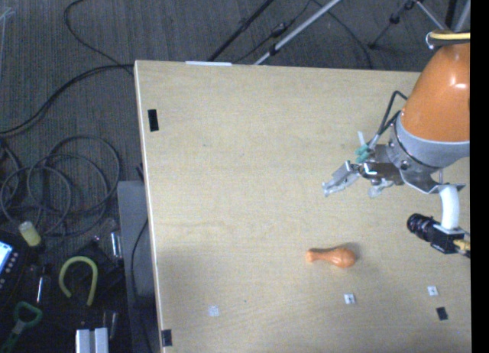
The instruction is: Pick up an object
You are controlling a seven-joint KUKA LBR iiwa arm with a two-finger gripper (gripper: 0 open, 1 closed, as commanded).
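A robot gripper [333, 185] hangs with fingers slightly parted and empty, above a wooden bench [229, 153]. An orange pear-shaped toy [333, 257] lies nearer the camera; the gripper should centre over its body before descending.

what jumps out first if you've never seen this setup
The big orange and grey arm coming in from the right edge, with its gripper stretched out to the left over the pale wooden bench. Next is the lone orange object lying on the bench below and apart from the gripper. Off the bench's left side, a tangle of black cables sprawls on the dark floor.
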